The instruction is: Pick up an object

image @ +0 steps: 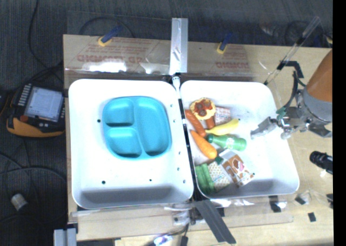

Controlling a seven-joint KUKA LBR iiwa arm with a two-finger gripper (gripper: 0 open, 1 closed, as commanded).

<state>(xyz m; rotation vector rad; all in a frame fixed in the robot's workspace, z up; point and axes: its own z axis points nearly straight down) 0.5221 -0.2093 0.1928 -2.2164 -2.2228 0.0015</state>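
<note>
While the arm is reaching in over the right bin (281,177), the fingers (263,128) are hanging over bare bin floor, and whether they are spread or closed I cannot tell. The toys are lying just beyond the fingertips: a green bottle (228,142), a yellow banana (223,127), carrots (203,143). Because they are crowding together and touching, a descent is likely risking a nudge rather than a clean grasp.

Red print runs across the clear sheets (127,55) taped along the desk's (281,61) back edge, but it is too blurred to read. The small cartons (233,168) in the right bin (270,185) bear printed pictures; no words can be read there.
</note>
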